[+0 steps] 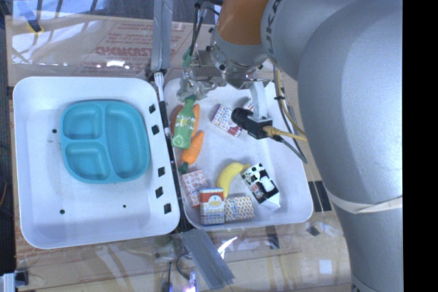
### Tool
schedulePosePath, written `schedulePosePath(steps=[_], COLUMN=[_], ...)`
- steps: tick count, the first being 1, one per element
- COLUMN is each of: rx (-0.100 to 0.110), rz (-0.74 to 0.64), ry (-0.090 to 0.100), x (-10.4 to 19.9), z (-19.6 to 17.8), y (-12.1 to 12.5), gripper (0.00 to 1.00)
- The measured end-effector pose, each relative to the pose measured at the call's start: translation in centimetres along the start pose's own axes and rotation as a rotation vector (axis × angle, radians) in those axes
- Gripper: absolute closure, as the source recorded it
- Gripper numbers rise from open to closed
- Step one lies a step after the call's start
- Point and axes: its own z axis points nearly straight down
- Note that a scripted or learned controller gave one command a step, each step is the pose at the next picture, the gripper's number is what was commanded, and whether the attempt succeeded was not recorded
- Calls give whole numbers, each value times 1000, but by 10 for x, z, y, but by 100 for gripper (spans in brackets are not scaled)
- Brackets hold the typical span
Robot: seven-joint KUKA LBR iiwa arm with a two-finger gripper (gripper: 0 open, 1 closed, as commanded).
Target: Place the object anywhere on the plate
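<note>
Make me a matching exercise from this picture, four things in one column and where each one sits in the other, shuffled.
Things:
1. blue divided plate
2. banana
3. green bottle
4. black and white carton

Places:
A. right bin, against the wall it shares with the left bin, below the end effector
B. middle of the left bin
C. right bin, near its lower right corner
D. right bin, just left of the carton

Pairs: 1-B, 2-D, 3-A, 4-C

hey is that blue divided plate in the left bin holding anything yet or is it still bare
Bare. The blue plate lies flat in the left bin with all three compartments showing only blue; the toy food sits in the right bin.
</note>
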Motion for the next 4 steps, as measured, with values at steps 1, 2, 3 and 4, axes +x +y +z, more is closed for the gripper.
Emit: schedulePosePath(steps=[1, 2, 3, 4], rx=[-3, -1, -6, -6], rz=[-83, 75, -288, -288], ry=[0, -1, -2, -2], x=[39, 44, 82, 82], z=[38, 39, 38, 37], y=[28, -12, 6, 6], gripper=[100, 100, 100, 0])
